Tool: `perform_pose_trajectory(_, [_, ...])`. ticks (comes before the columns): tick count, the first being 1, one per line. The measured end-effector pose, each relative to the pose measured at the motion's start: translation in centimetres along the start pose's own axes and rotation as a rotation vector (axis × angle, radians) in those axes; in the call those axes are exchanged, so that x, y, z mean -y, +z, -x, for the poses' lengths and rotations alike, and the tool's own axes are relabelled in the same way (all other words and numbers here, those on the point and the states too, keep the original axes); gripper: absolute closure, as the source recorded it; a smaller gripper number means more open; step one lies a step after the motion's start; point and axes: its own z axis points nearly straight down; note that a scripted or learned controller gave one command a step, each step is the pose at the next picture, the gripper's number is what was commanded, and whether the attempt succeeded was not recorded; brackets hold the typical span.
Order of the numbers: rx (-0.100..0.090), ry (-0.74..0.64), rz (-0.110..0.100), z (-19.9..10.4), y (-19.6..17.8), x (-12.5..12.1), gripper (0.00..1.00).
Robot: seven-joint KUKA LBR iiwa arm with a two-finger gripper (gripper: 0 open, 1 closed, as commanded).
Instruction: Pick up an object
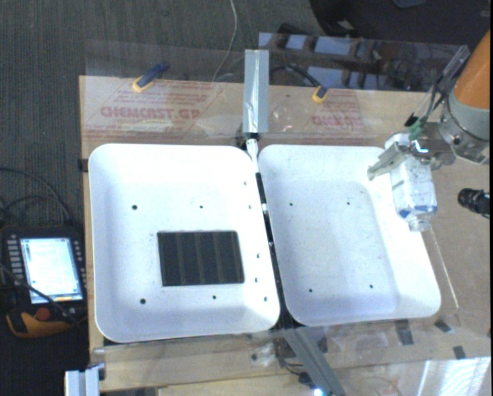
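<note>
Camera view showed the end effector (417,148) over the right bin's (337,299) far right edge with a clear plastic bottle (415,192) hanging directly beneath it, long axis running down and away; whether it truly clamped the bottle I could not tell.

Dark grey carpet (147,15) covers the floor around a wooden bench (189,110), whose far side is fenced by a clear plastic sheet printed with red lettering. On the floor to the left lies a handheld control pendant (44,271) with its screen lit, cables trailing from it. A thin cable (230,7) runs across the carpet behind.
</note>
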Motion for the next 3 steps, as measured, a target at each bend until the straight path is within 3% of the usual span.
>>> perform_pose_trajectory(1, [0.003, -0.046, 0.000, -2.2, 5.5, 0.6, 0.00])
perform_pose_trajectory(2, [-0.005, -0.117, 0.008, -0.5, 13.9, 0.5, 0.00])
perform_pose_trajectory(3, [-0.007, -0.120, 0.007, -0.8, 13.1, 0.4, 1.00])
